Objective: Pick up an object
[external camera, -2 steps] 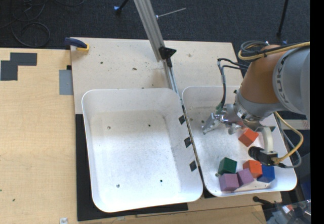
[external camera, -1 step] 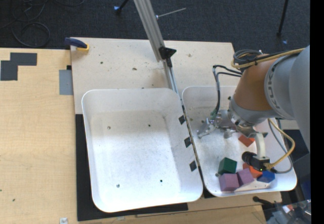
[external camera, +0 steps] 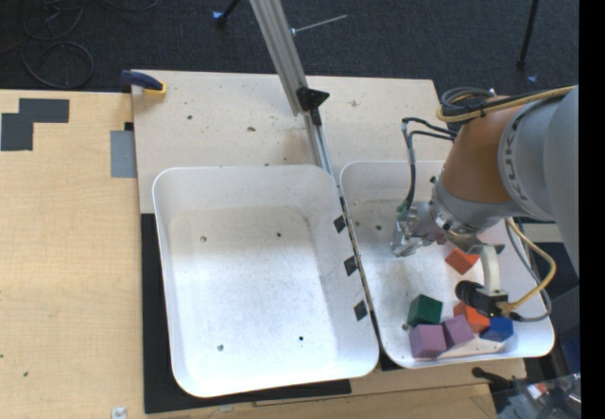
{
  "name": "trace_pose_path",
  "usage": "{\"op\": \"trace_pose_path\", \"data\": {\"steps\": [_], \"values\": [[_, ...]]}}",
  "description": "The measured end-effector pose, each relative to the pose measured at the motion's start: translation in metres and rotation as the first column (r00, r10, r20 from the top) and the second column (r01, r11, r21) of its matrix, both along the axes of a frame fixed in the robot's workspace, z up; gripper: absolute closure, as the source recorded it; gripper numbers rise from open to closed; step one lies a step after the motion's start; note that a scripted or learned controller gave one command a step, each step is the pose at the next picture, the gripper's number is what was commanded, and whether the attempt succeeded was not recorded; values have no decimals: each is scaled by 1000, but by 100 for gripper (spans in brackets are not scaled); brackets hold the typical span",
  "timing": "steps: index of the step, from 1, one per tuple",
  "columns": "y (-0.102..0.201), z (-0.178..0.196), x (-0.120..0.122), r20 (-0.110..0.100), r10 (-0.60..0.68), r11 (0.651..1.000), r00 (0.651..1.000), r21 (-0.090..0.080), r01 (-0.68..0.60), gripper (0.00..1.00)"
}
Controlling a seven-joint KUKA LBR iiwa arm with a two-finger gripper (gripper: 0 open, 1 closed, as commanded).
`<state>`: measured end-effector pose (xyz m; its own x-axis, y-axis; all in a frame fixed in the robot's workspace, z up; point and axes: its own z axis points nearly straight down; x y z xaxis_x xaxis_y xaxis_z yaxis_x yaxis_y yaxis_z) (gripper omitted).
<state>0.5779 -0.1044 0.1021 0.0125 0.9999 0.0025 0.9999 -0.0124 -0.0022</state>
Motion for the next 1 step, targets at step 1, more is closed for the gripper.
{"op": "trace_pose_path", "data": {"steps": [1], "values": [[-2,43,-5,2,1,1000,1000,-2,-1,100]]}}
